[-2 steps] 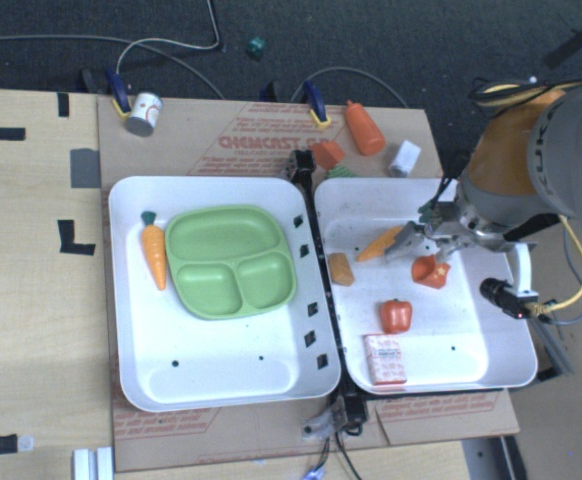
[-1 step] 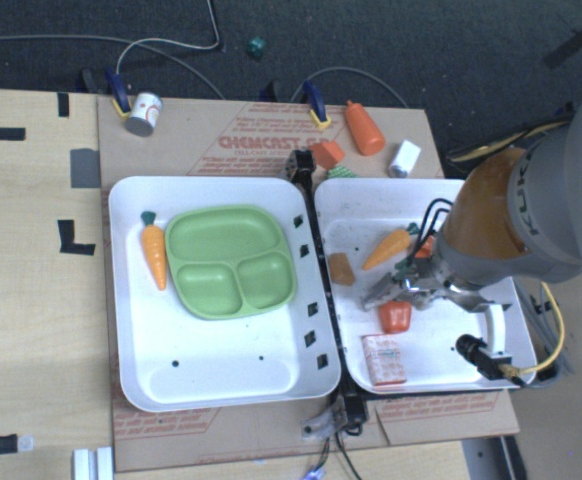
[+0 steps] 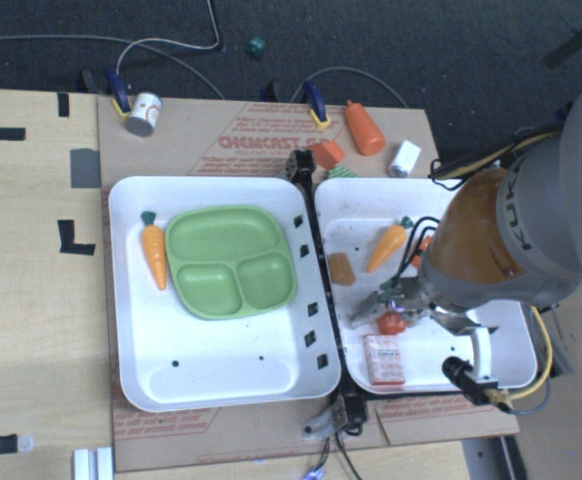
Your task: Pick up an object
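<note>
Glare and arm bulk cost you much of the right bin [image 3: 511,368]. Nearest you in it lies a small red-and-white packet [image 3: 383,358]. Just above that, the gripper [image 3: 389,308] sits over a small red object [image 3: 392,321], perhaps a tomato; you cannot tell how the gripper is set or whether it touches. Further back lie a brown block [image 3: 341,269] and an orange carrot [image 3: 387,247], its tip cut off by the arm [image 3: 491,238]. The left bin [image 3: 131,348] holds a green plate [image 3: 233,260] and another carrot [image 3: 154,253].
</note>
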You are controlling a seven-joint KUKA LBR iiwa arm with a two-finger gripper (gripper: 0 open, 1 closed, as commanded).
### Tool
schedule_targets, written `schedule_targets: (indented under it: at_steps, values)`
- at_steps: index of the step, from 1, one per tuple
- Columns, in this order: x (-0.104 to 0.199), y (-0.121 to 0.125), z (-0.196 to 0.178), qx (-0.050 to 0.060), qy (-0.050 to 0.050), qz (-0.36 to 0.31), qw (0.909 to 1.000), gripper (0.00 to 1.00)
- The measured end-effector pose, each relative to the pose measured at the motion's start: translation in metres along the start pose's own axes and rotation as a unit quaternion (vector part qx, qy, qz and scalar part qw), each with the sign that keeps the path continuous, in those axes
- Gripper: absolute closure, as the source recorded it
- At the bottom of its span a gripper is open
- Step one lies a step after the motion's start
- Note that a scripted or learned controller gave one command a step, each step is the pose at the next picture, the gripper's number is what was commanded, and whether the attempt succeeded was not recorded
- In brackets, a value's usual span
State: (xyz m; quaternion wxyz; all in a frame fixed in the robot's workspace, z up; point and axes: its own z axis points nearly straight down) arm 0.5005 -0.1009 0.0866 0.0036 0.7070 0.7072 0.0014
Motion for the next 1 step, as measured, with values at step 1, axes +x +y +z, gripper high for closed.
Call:
schedule_targets:
  at_steps: [1]
  values:
    - [0.0000,0.0004,-0.0099,0.000,0.000,0.000,1.0000,1.00]
